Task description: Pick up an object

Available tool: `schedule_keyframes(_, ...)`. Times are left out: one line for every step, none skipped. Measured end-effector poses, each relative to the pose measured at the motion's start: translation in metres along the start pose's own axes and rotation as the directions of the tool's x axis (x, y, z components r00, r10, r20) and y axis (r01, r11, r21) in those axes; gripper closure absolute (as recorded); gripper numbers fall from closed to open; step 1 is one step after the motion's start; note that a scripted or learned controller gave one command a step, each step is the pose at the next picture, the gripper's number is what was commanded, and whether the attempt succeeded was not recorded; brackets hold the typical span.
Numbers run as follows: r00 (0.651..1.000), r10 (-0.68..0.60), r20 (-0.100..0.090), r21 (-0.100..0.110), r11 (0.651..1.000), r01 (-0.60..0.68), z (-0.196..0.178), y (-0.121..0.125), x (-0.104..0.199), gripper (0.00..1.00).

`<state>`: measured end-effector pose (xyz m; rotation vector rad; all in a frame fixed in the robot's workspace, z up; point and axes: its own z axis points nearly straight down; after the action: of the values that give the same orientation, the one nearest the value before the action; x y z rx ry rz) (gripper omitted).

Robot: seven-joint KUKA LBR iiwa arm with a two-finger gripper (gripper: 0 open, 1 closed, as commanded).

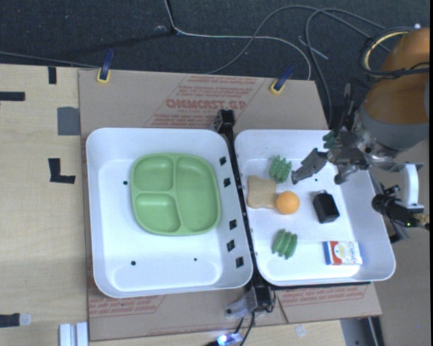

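White right bin (361,269) contains six items: two green pieces (280,169), orange ball (287,202), tan block (260,192), black block (325,207), card (342,252). Gripper (325,168) spread wide, holding nothing.

Arm (397,103) at the frame's right edge: grey rounded body, orange band on top, yellow cable looped beside it. Gripper (325,170) is dark metal, two black fingers, with black fittings below the wrist.

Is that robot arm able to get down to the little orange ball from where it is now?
Probably yes. The gripper hangs open over the right bin, up and to the right of the orange ball. The ball's top is uncovered, though a tan block touches its left side, which may crowd one finger.
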<state>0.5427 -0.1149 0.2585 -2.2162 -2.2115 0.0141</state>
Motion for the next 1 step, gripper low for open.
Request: schedule_keyframes(1.0, -0.003, 0.002, -0.012, 1.0, 0.003, -0.0065, 0.0021, 0.0002, 0.0)
